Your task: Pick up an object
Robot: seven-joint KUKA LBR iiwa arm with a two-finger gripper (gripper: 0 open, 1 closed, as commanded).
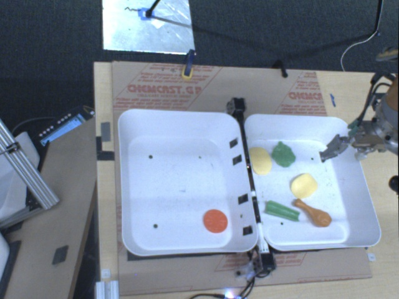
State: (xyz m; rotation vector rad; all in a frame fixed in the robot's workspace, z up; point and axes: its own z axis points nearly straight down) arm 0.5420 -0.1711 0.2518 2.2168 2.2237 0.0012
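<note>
Five objects in right bin (pixel 355 229) | one orange disc (pixel 216 221) in left bin (pixel 137 167) | hand (pixel 333 147) over right rim, grip state unclear | nothing lifted yet

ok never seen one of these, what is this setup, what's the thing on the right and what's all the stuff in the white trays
This is one picture from a fixed camera above a workbench, looking down at a slant. The grey machine entering from the right edge is a robot arm, and the dark pronged end is its gripper, the part meant to pinch things. It hangs over the upper right of the right bin with nothing between its fingers.

Two shallow white bins sit side by side on a cardboard sheet. The left bin holds an orange round disc near its front. The right bin holds small toy-like pieces: a pale yellow oval piece, a green lumpy piece, a yellow rounded piece, a long green piece and an orange-brown drumstick-shaped piece.

The job is to pick one up; none is lifted yet.
</note>
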